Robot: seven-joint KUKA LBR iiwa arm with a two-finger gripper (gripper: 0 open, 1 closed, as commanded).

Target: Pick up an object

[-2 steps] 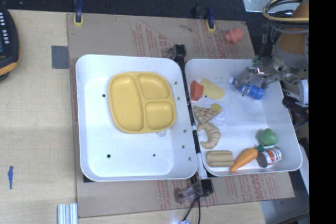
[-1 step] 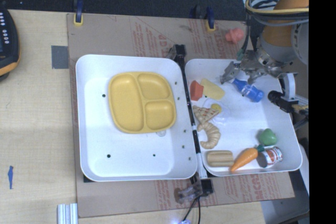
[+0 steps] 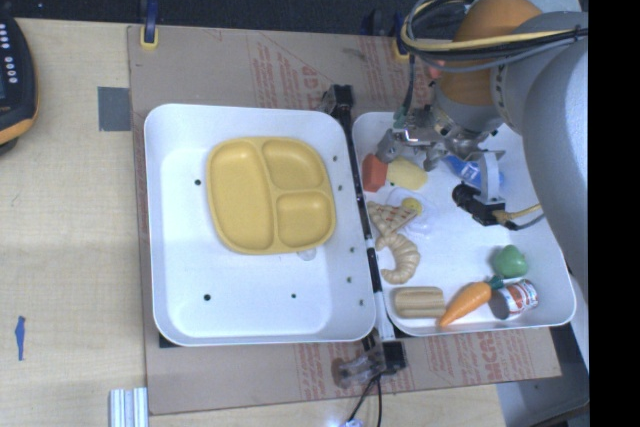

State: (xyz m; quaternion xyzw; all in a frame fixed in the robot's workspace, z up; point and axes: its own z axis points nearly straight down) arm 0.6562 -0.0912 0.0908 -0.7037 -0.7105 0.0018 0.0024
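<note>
1. The grey arm's two-finger gripper (image 3: 415, 145) hung low over the far left corner of the shallow white plastic bin (image 3: 545, 245) nearest the arm. Whether it was open or closed could not be told. Nothing could be seen held in it.
2. In that same corner of the bin, just below the gripper, lay a small pale yellow rounded lump (image 3: 406, 176). This was probably the object to be picked.
3. A small red rounded piece (image 3: 374, 173) lay just beside the lump, against the bin's left wall.
4. Further along the bin's left wall lay two tan curled pastry-shaped toys (image 3: 392, 215), one after the other and close together.
5. Along the bin's near edge sat a tan bun-shaped roll (image 3: 417, 300), an orange toy carrot (image 3: 466, 303) and a small red and white can (image 3: 519, 296). A green rounded toy vegetable (image 3: 510, 261) sat just beyond the can.
6. Past the bin's left wall, a second white bin (image 3: 170, 245) held a yellow divided plastic plate (image 3: 270, 193).
7. To do the pick well, the gripper would likely need to centre over the yellow lump alone and come straight down. It should stay clear of the bin's wall and the red piece. A grip set too far toward either could catch the rim or nudge both pieces aside.
</note>
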